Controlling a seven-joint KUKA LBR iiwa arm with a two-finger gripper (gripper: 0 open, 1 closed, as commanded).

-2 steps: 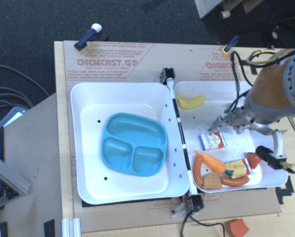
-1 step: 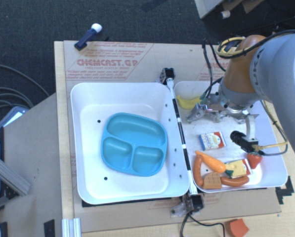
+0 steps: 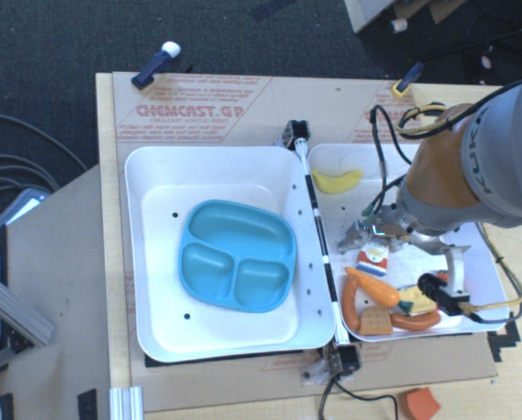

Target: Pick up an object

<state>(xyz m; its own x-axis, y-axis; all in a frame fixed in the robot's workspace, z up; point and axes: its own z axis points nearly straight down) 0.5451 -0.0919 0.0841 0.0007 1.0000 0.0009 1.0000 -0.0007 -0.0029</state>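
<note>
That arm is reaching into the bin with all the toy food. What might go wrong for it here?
1. The orange carrot-shaped toy, red sausage-shaped toy and brown cracker-shaped toy lie packed together, so the gripper may nudge or catch several.
2. The yellow banana-shaped toy lies near the right white bin's wall, awkward to grasp.

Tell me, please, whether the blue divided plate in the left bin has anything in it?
Empty: all three compartments of the blue divided plate show bare blue surface. The toy foods, such as the banana and carrot, lie in the right bin.
</note>
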